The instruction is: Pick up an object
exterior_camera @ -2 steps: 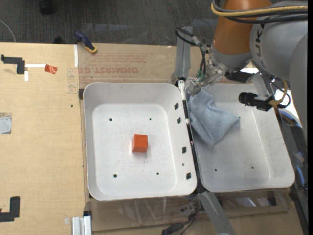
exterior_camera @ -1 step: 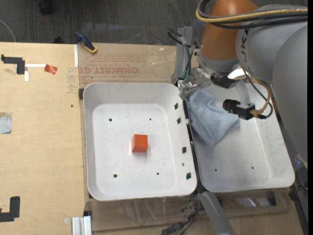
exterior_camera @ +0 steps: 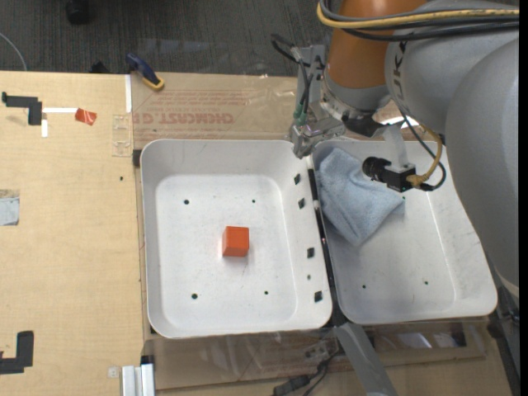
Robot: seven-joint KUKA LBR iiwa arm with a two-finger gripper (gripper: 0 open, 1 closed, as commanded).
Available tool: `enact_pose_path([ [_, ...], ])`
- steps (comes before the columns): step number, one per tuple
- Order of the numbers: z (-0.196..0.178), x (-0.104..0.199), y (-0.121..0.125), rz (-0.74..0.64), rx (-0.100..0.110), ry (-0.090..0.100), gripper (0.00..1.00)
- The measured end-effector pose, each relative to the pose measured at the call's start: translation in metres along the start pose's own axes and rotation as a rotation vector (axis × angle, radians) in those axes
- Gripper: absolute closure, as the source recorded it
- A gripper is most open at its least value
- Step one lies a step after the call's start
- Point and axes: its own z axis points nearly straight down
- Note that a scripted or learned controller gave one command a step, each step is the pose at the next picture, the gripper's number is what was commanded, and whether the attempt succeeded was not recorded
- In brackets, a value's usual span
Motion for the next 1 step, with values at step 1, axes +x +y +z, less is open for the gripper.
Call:
enact_pose_path([
  [1, -0.0086, -0.0015, 0.0006, 0.001, -0.001, -0.001, 1.0],
])
